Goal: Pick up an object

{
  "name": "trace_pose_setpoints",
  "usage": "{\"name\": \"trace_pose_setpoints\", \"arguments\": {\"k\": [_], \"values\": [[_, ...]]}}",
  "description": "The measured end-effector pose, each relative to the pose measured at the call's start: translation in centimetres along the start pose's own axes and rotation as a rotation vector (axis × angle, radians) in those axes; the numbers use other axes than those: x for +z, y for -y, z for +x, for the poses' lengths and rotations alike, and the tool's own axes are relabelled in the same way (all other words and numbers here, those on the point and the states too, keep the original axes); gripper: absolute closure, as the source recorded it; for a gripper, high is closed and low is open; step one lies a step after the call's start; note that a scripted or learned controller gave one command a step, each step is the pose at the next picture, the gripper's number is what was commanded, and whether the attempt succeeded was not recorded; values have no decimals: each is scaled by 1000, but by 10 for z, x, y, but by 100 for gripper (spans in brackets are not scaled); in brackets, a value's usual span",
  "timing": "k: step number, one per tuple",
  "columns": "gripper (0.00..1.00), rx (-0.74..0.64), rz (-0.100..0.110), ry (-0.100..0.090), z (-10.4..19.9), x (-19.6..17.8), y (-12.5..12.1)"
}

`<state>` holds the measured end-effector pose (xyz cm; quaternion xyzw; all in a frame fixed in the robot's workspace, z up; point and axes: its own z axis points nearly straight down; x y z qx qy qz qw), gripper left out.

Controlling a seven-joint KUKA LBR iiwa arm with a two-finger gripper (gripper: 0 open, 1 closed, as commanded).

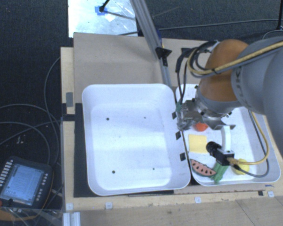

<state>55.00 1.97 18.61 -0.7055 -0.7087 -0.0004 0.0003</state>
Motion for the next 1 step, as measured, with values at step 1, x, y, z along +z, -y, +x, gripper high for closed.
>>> {"name": "trace_pose_setpoints", "arguments": {"k": [1], "values": [[100, -1, -1, -1, 53, -8, -12]]}}
